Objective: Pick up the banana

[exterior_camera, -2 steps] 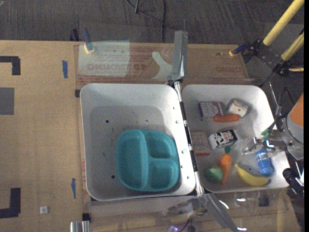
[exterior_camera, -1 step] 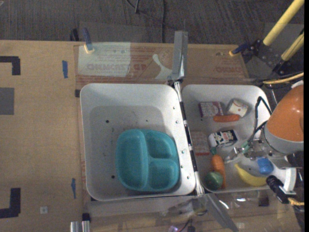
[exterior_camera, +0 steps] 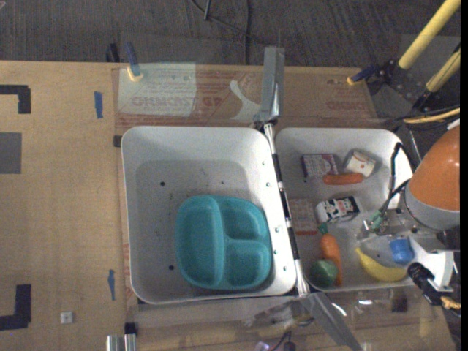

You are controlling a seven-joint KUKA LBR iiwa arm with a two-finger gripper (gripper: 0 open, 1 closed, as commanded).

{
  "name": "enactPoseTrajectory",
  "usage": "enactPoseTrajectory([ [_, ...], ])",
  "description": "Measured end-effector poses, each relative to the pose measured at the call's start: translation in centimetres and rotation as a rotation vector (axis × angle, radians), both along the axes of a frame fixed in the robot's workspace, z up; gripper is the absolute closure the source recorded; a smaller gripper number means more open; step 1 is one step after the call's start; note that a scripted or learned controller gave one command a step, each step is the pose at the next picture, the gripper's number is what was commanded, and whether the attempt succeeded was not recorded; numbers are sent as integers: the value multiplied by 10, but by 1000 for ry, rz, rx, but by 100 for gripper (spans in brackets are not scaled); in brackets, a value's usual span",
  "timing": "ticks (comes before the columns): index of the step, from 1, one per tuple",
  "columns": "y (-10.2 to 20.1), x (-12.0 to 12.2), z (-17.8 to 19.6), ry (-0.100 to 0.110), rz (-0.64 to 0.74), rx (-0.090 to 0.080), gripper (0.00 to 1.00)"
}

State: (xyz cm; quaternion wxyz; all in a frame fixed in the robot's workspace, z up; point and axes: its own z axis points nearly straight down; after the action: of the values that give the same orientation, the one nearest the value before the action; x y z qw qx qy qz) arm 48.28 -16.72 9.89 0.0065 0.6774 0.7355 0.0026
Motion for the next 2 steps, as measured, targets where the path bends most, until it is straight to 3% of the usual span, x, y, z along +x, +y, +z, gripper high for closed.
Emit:
enactPoseTrajectory([
  [1, 0, 0, 0, 0, 0, 0, 0],
  [2, -2, -2, -11, 9, 197, 3, 0],
])
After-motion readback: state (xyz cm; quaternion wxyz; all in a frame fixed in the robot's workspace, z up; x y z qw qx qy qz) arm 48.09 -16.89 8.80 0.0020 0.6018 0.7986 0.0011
